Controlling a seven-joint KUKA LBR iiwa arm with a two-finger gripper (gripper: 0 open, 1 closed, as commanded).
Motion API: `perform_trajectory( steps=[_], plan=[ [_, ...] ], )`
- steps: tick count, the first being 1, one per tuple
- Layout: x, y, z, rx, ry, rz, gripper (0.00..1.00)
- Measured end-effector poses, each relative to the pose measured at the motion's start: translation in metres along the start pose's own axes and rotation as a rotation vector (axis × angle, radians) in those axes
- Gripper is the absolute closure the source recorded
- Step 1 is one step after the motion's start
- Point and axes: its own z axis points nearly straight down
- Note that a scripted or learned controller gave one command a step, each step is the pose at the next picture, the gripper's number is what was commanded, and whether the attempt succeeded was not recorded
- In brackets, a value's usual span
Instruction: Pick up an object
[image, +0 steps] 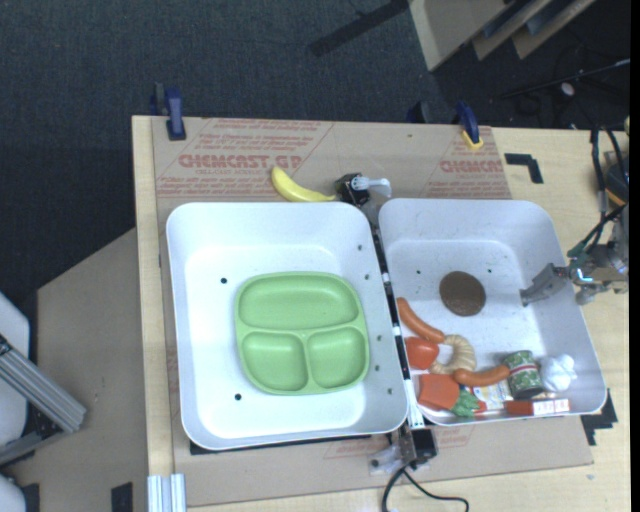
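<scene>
Claw (548, 283) hovers right of brown disc (462, 293), apart.

A light wooden bench (100, 330) covered by a brown cardboard sheet (240, 155) with red lettering. Two shallow white bins sit side by side on it, left bin (195, 330) and right bin (560, 300), edges touching. A yellow banana (298, 188) lies on the cardboard just behind the left bin.

Grey metal end effector (545, 283), thin cables
</scene>
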Motion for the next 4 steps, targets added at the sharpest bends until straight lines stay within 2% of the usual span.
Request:
perform_trajectory(
  steps=[1, 2, 3, 4],
  plan=[
    [-0.001, -0.043, 0.099, 0.009, 0.006, 0.002, 0.0],
    [0.053, 0.015, -0.024, -0.008, -0.002, -0.005, 0.0],
    [0.074, 0.051, 0.114, 0.004, 0.003, -0.004, 0.0],
    [0.072, 0.051, 0.097, -0.002, 0.0, -0.001, 1.0]
  ],
)
